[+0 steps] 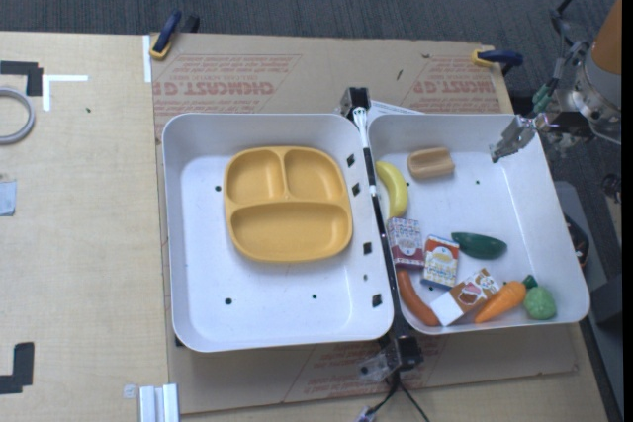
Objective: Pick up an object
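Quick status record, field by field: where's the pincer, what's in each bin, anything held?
pincer: over the right bin's far right corner, nothing seen between its fingers
left bin: yellow divided plate
right bin: banana, tan block, dark green vegetable, carrot, small cartons
nearest to pincer: tan block

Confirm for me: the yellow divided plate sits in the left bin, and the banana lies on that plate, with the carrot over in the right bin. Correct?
Not quite. The camera view shows the banana in the right bin, against its left wall, not on the plate. The yellow divided plate does sit in the left bin, and the carrot is in the right bin.
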`<action>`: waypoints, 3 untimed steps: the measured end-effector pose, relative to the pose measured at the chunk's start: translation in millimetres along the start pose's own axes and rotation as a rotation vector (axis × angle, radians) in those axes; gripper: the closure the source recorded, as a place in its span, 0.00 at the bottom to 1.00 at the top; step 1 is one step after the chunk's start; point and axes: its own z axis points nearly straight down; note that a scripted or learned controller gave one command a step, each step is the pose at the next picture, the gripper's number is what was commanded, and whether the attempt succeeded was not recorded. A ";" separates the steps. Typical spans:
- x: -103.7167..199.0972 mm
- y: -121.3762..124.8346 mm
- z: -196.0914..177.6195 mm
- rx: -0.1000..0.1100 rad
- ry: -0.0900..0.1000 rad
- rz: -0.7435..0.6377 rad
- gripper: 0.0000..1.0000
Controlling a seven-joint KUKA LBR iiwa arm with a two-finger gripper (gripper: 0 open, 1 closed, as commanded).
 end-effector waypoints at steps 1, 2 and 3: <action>45.6 -107.9 94.0 0.000 0.001 -0.127 0.00; 7.1 -60.4 153.6 -0.005 -0.001 -0.164 0.00; 7.5 -59.3 143.6 -0.007 0.000 -0.161 1.00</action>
